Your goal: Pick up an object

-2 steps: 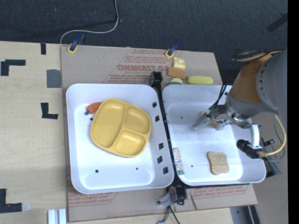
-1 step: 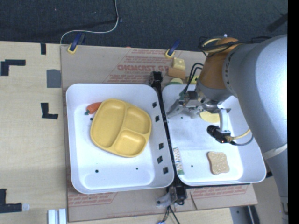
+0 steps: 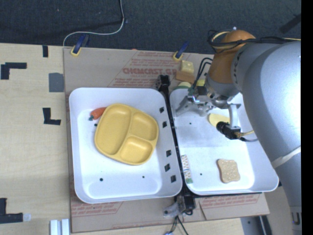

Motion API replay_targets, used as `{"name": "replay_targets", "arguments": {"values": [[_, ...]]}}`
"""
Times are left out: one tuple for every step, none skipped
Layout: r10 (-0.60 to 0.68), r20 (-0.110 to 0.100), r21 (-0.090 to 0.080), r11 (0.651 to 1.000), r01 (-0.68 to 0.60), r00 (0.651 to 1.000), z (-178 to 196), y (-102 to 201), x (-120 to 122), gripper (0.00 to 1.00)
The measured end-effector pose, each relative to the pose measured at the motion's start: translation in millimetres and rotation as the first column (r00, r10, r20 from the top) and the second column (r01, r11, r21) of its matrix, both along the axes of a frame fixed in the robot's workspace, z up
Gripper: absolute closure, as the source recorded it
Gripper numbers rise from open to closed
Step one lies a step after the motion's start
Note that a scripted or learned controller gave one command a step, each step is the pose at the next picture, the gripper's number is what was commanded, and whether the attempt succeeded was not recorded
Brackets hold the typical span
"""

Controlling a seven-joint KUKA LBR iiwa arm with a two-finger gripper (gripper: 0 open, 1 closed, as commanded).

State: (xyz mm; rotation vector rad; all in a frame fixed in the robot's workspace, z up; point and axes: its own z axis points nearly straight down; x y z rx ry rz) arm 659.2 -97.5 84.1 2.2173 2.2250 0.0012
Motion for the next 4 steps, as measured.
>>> {"name": "replay_targets", "arguments": {"values": [[0.000, -0.006, -0.002, 1.000, 0.000, 1.000, -0.1, 0.8, 8.3, 0.00], [-0.002, -0.004, -0.004, 1.000, 0.002, 1.000, -0.1, 0.9, 8.2, 0.00], [-0.003, -0.002, -0.003, 1.000, 0.003, 1.000, 0.1, -6.8, 8.6, 0.00], [-0.003, -0.002, -0.002, 1.000, 0.003, 1.000, 0.0, 3.5, 2.2, 0.00]]}}
